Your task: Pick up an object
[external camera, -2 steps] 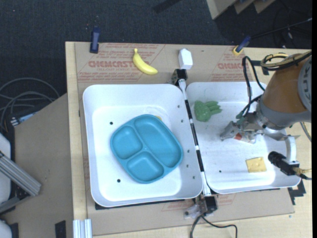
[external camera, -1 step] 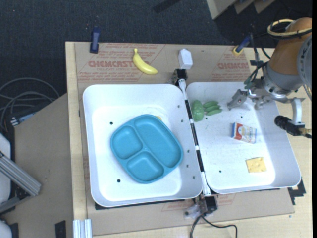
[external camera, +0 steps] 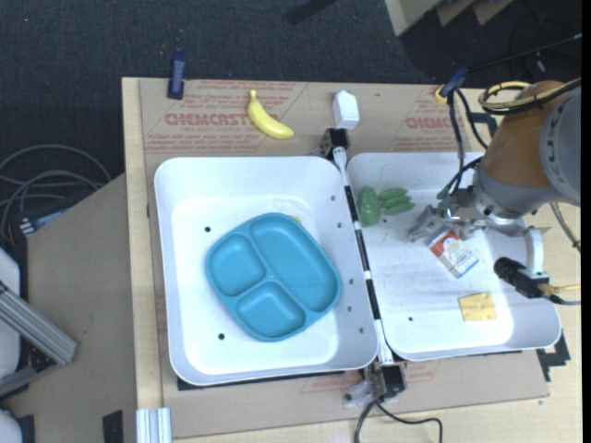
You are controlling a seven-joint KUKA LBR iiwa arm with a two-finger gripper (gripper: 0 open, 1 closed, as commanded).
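Note:
In the right bin (external camera: 406, 330) lie a green leafy toy (external camera: 379, 202) at the upper left, a small red and white packet (external camera: 454, 252) in the middle, and a yellow cracker-like square (external camera: 476, 308) toward the front. My gripper (external camera: 441, 223) hangs low over the bin, just above and left of the packet, with the green toy a little further left. Nothing is visible between its fingers.
The left bin (external camera: 185, 201) holds a blue divided plate (external camera: 271, 275). A yellow banana (external camera: 266, 119) and a small white block (external camera: 346, 109) lie on the cardboard behind the bins. Cables run along the right side near the arm.

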